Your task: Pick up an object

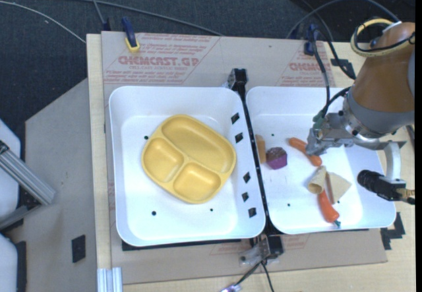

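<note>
The right bin (pixel 290 215) holds a purple piece (pixel 276 157), a small brown piece (pixel 261 147) by the divider, an orange carrot-like piece (pixel 299 145), a tan wedge (pixel 329 183) and a second carrot (pixel 328 207) near the front. My gripper (pixel 318 146) hangs low over the right bin, just right of the first orange piece and above the tan wedge. The arm's grey wrist and orange band (pixel 382 80) rise behind it at the right.
The left bin (pixel 125 205) bears a yellow divided plate (pixel 189 157). A black clip strip (pixel 245 152) runs between the bins. Cables (pixel 323 66) trail over the back of the right bin. A black fitting (pixel 379 184) sticks out at the right rim.
</note>
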`<state>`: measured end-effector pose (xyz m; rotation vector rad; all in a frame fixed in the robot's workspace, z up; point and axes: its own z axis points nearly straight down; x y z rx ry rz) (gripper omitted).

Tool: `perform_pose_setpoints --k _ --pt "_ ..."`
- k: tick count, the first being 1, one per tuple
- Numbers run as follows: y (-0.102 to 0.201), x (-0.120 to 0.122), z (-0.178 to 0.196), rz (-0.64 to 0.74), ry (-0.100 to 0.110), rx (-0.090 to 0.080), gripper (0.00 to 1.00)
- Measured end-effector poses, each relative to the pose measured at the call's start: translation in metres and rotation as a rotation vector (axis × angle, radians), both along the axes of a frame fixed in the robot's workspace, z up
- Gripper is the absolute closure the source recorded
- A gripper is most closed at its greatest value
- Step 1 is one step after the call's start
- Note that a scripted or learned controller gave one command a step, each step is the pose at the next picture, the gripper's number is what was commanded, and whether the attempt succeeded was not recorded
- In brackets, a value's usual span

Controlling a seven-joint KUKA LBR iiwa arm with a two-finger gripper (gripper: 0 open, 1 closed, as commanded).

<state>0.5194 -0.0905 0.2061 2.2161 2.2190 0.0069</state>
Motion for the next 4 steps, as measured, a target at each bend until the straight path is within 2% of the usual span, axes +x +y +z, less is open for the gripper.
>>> perform_pose_setpoints --k 1,3,4 --pt "0.000 0.001 0.040 0.000 0.002 0.000 1.00" --pt "0.111 0.009 0.039 0.005 0.008 0.003 1.00" --pt "0.157 0.015 0.025 0.003 0.010 0.002 1.00"
